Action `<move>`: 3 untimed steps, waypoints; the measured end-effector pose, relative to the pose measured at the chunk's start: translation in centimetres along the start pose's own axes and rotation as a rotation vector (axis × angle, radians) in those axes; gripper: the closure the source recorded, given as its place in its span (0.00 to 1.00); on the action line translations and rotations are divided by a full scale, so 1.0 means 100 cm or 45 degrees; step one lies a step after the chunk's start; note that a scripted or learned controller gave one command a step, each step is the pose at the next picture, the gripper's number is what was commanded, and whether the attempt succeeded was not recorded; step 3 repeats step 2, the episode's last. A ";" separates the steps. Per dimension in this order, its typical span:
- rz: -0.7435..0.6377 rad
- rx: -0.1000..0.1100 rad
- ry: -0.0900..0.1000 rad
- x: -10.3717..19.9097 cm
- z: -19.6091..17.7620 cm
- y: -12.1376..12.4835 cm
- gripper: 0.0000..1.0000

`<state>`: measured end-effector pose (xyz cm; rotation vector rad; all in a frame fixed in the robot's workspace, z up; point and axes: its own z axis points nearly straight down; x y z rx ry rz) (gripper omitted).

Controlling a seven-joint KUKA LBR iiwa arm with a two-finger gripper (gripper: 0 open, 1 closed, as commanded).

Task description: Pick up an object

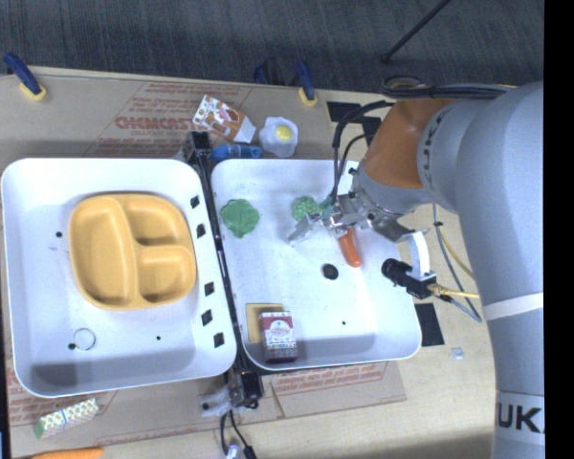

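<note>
Reaching into the right bin [392,338], the gripper [327,220] hovers low; whether its fingers are spread cannot be told. Just left of it lies a green broccoli piece [306,206], farther left a green leafy item [239,216], beside it an orange carrot [350,248]. A small box [278,336] sits below. The left bin [19,256] holds a yellow divided tray [134,249].

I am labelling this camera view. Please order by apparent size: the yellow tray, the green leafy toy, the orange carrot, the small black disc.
1. yellow tray
2. green leafy toy
3. orange carrot, partly covered by the gripper, so unsure
4. small black disc
</note>
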<state>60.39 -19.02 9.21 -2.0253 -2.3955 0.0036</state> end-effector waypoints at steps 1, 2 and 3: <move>-0.006 0.001 -0.001 0.000 -0.011 0.001 1.00; -0.253 -0.005 -0.004 0.044 -0.099 -0.009 1.00; -0.253 -0.005 -0.004 0.044 -0.099 -0.009 1.00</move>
